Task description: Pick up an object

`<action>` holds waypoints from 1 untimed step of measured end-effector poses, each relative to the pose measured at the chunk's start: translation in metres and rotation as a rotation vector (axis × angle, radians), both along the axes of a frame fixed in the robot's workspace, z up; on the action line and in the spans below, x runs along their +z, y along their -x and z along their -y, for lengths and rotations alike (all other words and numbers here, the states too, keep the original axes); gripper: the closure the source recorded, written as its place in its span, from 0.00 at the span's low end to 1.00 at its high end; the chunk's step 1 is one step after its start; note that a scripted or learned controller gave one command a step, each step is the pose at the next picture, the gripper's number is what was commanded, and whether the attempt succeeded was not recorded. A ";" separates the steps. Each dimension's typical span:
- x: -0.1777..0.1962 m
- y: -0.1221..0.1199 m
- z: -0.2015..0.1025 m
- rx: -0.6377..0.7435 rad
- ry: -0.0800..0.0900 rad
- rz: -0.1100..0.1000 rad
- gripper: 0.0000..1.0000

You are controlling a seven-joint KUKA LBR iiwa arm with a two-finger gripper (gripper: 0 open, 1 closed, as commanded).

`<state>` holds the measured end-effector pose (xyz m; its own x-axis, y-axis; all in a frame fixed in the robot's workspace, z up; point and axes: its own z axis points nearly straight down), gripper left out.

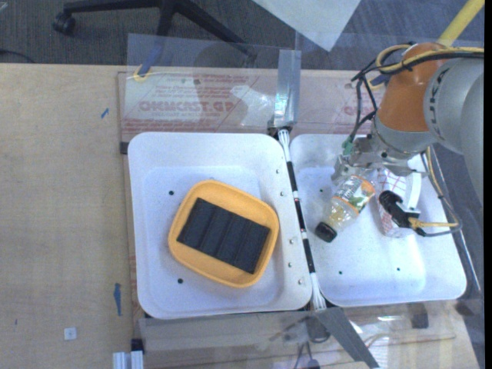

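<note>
The bottle (pixel 347 202) lies on its side in the right bin (pixel 384 271), in the left half of it and not far from the wall shared with the left bin (pixel 154 167). It is a small clear plastic one with a yellow-and-orange label, its black cap (pixel 326 231) pointing near and left, its base pointing far and right.

The gripper (pixel 356 163) hangs over that far end, at or just above the base; from this slant I cannot tell whether it touches the bottle, nor whether it is released or clenched.

I judge the bottle light and fairly stiff, but smooth and round (so it is apt to roll or squirt out sideways under a pinch). The best hold looks to be across the labelled belly, closing square to the long axis; the cap end is narrower and more likely to slip.

Just right of the bottle lies a pale packet with red marks (pixel 398 184), close enough to be caught in a wide grasp. A yellow tray (pixel 223 189) with dark pads sits in the left bin, well apart.
</note>
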<state>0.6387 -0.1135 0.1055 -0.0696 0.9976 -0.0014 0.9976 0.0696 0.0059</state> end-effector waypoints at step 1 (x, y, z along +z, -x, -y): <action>0.080 -0.029 -0.053 0.280 0.001 -0.004 1.00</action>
